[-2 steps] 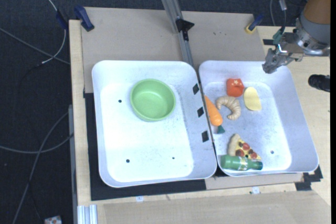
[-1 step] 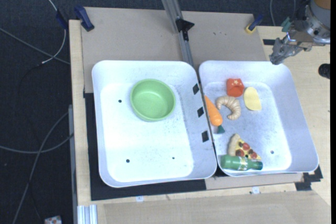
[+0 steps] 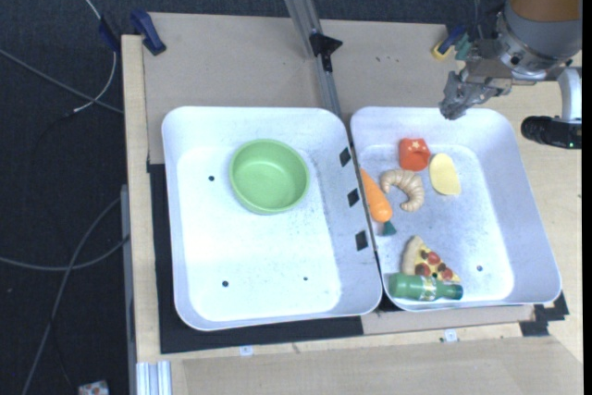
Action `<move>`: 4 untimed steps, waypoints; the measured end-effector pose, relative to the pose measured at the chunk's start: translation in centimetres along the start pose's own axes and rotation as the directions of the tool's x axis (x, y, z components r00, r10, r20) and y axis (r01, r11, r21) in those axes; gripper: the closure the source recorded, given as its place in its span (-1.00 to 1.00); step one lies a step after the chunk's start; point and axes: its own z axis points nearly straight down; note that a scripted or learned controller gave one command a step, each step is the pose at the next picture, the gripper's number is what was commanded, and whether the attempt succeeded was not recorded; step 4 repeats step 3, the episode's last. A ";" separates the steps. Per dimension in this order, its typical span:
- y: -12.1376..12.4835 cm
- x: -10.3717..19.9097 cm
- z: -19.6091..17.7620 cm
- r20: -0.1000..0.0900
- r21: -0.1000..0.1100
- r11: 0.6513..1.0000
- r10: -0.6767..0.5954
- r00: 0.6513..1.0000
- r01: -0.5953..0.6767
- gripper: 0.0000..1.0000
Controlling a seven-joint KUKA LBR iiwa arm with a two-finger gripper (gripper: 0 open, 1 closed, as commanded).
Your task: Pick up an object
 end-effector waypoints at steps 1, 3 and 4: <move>-2.0 4.9 1.5 0.001 0.002 1.000 0.001 1.000 -0.001 1.00; -5.9 16.9 3.2 0.000 0.008 1.000 -0.001 1.000 0.001 1.00; -5.9 16.9 3.2 0.000 0.008 1.000 -0.001 1.000 0.001 1.00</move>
